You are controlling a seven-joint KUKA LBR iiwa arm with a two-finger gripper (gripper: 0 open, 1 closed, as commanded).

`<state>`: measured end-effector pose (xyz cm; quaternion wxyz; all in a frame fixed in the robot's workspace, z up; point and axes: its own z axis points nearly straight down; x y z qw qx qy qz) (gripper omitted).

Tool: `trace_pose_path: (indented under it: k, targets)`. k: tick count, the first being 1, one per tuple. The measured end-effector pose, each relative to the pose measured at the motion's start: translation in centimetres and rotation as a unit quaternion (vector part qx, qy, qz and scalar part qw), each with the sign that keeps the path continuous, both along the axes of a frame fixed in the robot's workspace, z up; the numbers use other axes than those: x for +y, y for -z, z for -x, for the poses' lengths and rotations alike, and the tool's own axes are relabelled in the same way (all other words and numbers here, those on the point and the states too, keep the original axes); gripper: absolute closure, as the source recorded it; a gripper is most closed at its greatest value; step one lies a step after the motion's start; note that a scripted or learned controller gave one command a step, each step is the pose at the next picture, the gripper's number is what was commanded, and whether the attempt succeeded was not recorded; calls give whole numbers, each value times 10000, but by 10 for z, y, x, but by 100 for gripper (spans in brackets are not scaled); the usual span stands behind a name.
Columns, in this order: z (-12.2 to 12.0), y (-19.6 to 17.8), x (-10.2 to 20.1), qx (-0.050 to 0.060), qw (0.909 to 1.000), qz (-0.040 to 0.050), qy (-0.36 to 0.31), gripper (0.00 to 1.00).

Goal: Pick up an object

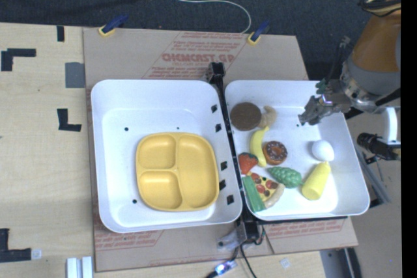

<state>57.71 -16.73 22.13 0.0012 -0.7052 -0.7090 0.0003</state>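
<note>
Nothing lifted yet, as far as I can judge: every toy food item sits on the floor of the right bin (339, 202), none raised. So the pick is all still to do.

I see the tool (311, 112) hanging over the upper right part of that bin, pointing down and left. Nothing is between its tips. How wide they stand I cannot tell (too dark and small against the bin wall).

I'll use the white egg (322, 150) as my landmark. The tool is above it and slightly left, near but apart, and by my read the egg is the nearest candidate. Just below the egg lies the yellow pear-like piece (315, 181), tilted. Left of that, the green leafy piece (285, 176). Left of the egg, the round chocolate-and-red cookie (275, 152), touching the banana (258, 142). Up and left of the egg, the brown disc (245, 115) with a small tan lump (268, 116) just beside it. Well left and below the egg, the pizza slice (266, 187), a green strip (251, 193) and a red piece (247, 163) by the bin's left wall.

Far left of the egg, the left bin (111, 107) holds a yellow divided plate (176, 171).

Left to do, in my judgement: descend on one item, close, lift.
</note>
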Motion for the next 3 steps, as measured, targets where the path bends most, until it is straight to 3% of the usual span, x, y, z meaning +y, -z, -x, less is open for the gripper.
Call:
trace_pose_path:
  k: [3]
  targets:
    - [-18,7,162,-1,10000,3,-6,100]
